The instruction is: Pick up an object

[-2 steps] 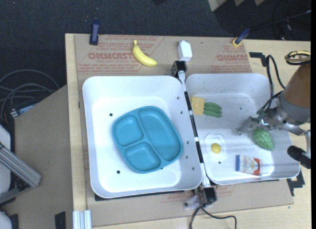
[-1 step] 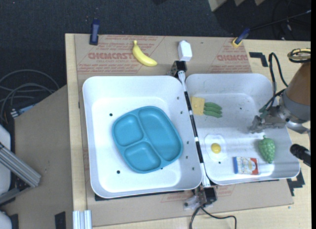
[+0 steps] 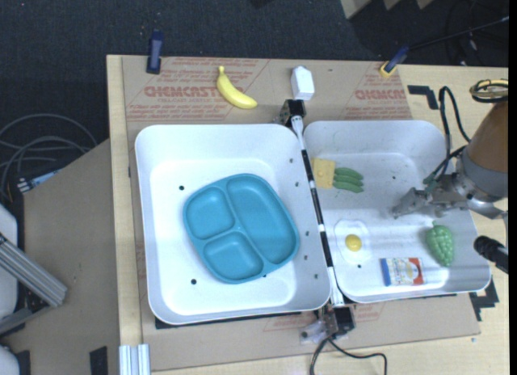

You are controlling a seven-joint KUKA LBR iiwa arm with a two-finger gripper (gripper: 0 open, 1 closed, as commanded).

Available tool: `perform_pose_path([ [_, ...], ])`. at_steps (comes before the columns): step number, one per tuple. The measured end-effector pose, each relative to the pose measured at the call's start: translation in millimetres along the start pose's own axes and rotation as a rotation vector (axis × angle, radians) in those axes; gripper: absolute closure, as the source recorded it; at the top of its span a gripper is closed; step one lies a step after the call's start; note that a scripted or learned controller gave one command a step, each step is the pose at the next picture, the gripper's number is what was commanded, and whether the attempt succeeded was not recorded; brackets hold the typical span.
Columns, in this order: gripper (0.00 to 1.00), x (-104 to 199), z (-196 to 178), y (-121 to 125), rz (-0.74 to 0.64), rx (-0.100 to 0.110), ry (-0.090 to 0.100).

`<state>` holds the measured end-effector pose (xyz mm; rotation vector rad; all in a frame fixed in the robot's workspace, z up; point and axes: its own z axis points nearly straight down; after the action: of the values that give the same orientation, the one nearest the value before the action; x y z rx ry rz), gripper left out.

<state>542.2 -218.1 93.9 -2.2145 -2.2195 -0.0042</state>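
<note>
The right bin (image 3: 380,141) holds several toy foods. A corn cob (image 3: 335,176) with a yellow end lies near its left wall, and a fried egg (image 3: 352,241) sits below it. A small red, white and blue packet (image 3: 401,270) rests near the front rim. A green bunch of grapes (image 3: 441,243) lies at the right. My gripper (image 3: 418,207) hangs low over the right part of this bin, just above and left of the grapes. It is open with nothing between its fingers.
The left bin (image 3: 161,155) holds a blue divided plate (image 3: 239,226). A toy banana (image 3: 234,90) lies on the cardboard behind the bins, next to a white block (image 3: 303,82). Black cables (image 3: 448,115) run along the right bin's far right side.
</note>
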Motion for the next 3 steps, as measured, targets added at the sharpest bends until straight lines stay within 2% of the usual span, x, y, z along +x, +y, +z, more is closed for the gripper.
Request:
perform_pose_path([
  [1,0.0,-2,10,-49,-0.001,0.002,0.002],
  [2,1.0,-4,0,-49,0.002,-0.003,-0.004],
  [3,1.0,47,-65,-46,0.001,-0.004,-0.007],
])
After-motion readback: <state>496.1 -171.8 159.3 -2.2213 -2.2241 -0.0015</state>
